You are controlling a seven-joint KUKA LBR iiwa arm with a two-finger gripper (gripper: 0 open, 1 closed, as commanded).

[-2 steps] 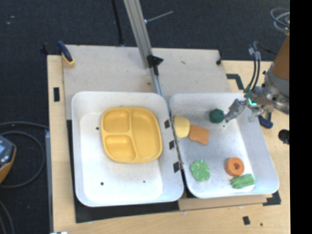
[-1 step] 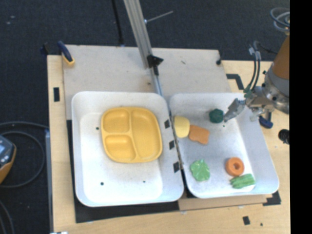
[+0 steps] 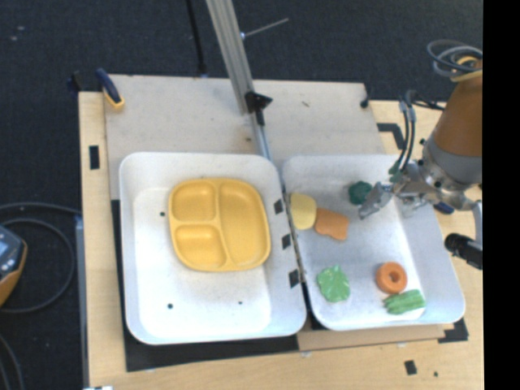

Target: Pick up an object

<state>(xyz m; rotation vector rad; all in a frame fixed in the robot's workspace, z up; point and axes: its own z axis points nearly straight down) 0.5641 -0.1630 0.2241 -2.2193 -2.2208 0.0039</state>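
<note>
A: Which step are we at?

B: Approach, I'd say — nothing is picked yet. The arm [image 3: 457, 128] reaches in over the right bin [image 3: 422, 238] and the tool [image 3: 375, 201] hangs near that bin's back edge, just beside a dark green piece [image 3: 359, 191].

A: Is the tool spread or pressed together?

B: Can't tell — it's too small and blurred at the tip. Nothing visibly sits in it.

A: What's on offer?

B: All in the right bin: the dark green piece toward the back edge, a pale yellow piece [image 3: 303, 210] at the left edge touching an orange-brown piece [image 3: 331, 225], a light green piece [image 3: 333, 284] near the front-left corner, an orange ring [image 3: 392, 277] and a bright green piece [image 3: 405, 301] near the front edge. The left bin [image 3: 146, 299] carries a yellow divided plate [image 3: 219, 223].

A: Next move?

B: Prob. the dark green piece, as it's nearest. The tool needs to centre over it, drop w/o nudging it aside, then close and lift. It's clear of the others, so that's the easier target vs. the touching pair.
</note>
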